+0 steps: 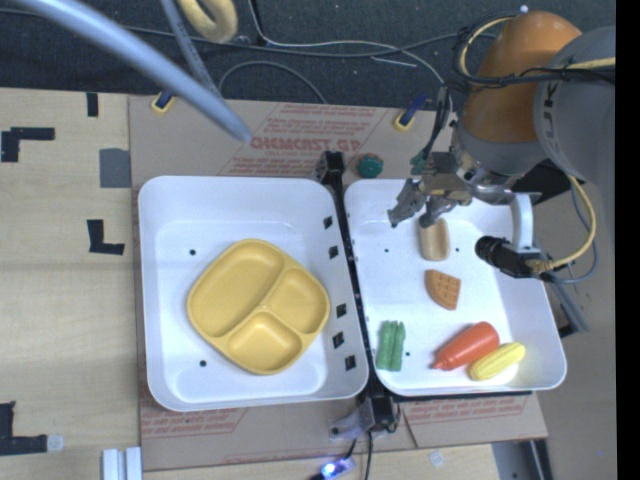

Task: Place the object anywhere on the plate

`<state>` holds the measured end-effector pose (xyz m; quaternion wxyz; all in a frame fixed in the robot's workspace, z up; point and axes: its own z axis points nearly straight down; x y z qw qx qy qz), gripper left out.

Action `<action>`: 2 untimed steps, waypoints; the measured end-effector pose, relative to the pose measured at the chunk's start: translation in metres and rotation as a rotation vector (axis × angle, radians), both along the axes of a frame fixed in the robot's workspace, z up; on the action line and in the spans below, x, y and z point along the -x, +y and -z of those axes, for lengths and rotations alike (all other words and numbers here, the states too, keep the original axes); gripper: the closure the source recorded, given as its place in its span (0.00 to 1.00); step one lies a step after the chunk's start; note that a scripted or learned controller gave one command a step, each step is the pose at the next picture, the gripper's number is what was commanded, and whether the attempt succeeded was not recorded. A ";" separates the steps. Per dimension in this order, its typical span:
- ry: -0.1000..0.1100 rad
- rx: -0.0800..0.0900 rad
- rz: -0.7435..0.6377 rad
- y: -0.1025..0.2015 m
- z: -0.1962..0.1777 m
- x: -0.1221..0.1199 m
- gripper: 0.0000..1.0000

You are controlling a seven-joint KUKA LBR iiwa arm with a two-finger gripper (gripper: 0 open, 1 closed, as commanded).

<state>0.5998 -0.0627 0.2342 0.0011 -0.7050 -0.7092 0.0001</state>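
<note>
A glossy yellow plate [258,306] with three moulded compartments lies in the left bin [160,268]. In the right bin [545,363], near its far edge, the gripper [420,206] hangs with fingers spread just above a smooth, rounded tan bread roll [433,240], not clasping it.

A yellow plate [258,306] with three compartments is lying flat in the left bin, left of the frame's centre. A small tan bread-like piece [433,240] is lying in the right bin's upper part, well apart from the plate.
</note>
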 end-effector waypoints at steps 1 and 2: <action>0.000 0.000 -0.001 0.055 -0.008 0.010 1.00; 0.000 -0.001 -0.001 0.112 -0.013 0.018 1.00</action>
